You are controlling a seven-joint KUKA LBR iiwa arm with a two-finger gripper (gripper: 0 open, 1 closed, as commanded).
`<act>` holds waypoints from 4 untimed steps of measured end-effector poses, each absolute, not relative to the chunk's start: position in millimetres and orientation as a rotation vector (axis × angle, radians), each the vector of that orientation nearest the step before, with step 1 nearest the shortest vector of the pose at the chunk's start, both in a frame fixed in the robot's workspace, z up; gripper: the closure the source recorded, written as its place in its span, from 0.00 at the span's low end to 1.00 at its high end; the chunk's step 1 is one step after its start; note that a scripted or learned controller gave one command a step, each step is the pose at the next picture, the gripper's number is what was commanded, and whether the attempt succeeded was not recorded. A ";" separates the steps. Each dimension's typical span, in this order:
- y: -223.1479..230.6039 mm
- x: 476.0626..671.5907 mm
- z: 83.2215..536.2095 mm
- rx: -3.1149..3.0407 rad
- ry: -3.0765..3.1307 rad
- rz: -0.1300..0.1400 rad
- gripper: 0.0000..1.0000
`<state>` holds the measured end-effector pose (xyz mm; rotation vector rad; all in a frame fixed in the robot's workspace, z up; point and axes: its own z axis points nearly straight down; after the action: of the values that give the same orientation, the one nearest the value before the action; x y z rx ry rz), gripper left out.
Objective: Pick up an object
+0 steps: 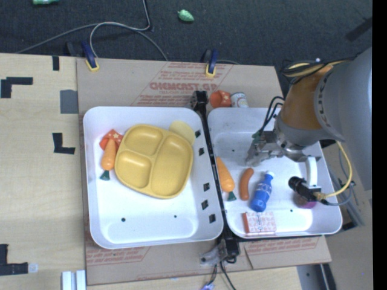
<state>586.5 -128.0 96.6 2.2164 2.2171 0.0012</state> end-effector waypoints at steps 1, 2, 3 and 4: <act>-128.0 586.4 96.3 2.216 2.218 0.001 0.00; -125.1 547.3 86.9 2.215 2.218 0.004 0.00; -124.9 548.0 97.0 2.215 2.218 0.006 1.00; -125.0 547.8 96.9 2.215 2.218 0.005 0.00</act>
<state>547.8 -125.0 96.9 2.2149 2.2181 0.0052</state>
